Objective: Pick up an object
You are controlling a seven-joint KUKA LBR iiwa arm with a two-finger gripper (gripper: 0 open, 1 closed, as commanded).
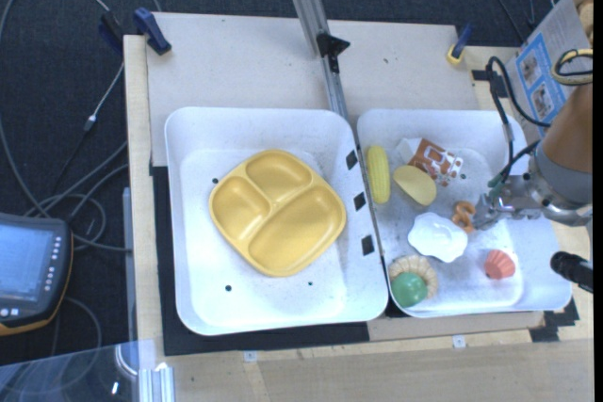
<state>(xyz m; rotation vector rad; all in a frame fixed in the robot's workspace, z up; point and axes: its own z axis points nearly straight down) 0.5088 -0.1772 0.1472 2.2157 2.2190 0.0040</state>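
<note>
A small orange toy piece (463, 214) lies in the right-hand shallow white bin (537, 297), right at the tip of the metal gripper (489, 210), which reaches in from the right on the grey arm with its orange band (570, 146). Whether the jaws are apart or together cannot be told from this angle, and nothing is seen between them. Just below the gripper rests a flat white plastic piece (438, 236), with a red-orange toy fruit (499, 265) near the bin's lower right and a green ball in a tan ruffled cup (411, 281) at the lower left. Farther up the bin sit a pale yellow rounded toy (415, 184), a yellow toy corn cob (378, 173) along the left wall and a brown-and-white snack packet (434, 159). The left-hand white bin (188, 202) carries a yellow three-compartment plastic plate (276, 212). Both bins stand side by side on the pale surface (245, 61).
</note>
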